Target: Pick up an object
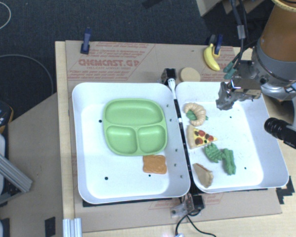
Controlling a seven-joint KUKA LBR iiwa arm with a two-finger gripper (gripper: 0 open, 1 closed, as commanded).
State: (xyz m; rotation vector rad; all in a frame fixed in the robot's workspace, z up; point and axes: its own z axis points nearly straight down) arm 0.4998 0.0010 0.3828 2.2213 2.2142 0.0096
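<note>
grey gripper [226, 102] hovers over the right bin [251, 132] near its back edge, nothing between its fingers; how far they're parted, can't tell. below it along the bin's left side: shrimp [195, 111], pizza slice [200, 137], green vegetable [221, 158]. green tray [135, 126] sits in the left bin [89, 147].

Banana [212, 58] and blue clamp [86, 41]

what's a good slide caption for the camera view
Pincer hovers over the right bin of toy food, beside a left bin with a green divided plate and toast.
</note>
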